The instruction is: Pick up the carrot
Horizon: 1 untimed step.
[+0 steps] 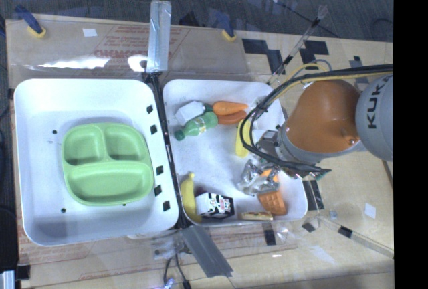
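The carrot [229, 108] lies near the far wall of the right bin [221, 157], its tip just beside a green bottle [196, 126] and a small white item [190, 110]. The jaws [255, 177] hang low over the near part of that bin, well apart from the carrot, just above a waffle-like orange piece [272, 201]; whether they are spread or pressed together, I cannot tell. A banana [187, 196] and a black-and-white carton [216, 205] lie along the bin's near wall. The left bin [33, 147] holds a green divided plate [105, 162]. Both bins sit on the desk [348, 261].
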{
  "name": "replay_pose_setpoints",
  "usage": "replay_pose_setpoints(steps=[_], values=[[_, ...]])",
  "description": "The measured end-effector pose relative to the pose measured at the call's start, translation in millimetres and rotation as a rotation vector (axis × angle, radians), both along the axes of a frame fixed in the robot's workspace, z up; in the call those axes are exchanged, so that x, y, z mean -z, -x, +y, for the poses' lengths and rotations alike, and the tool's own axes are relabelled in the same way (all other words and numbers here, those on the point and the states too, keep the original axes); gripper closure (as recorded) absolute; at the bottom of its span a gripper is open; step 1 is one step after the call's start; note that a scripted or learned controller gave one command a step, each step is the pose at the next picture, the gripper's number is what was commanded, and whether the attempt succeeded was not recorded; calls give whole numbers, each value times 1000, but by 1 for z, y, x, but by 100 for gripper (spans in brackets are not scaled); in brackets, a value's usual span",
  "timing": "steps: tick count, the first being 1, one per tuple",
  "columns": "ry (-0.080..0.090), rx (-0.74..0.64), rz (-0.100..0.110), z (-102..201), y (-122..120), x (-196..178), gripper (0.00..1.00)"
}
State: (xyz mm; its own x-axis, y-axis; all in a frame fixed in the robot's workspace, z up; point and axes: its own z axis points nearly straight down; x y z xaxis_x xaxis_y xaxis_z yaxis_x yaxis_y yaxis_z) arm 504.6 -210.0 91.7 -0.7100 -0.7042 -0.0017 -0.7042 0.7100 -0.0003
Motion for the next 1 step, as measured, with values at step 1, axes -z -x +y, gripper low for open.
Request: replay_pose_setpoints(steps=[1], values=[[-1,78,-2,57,-5,-36,100]])
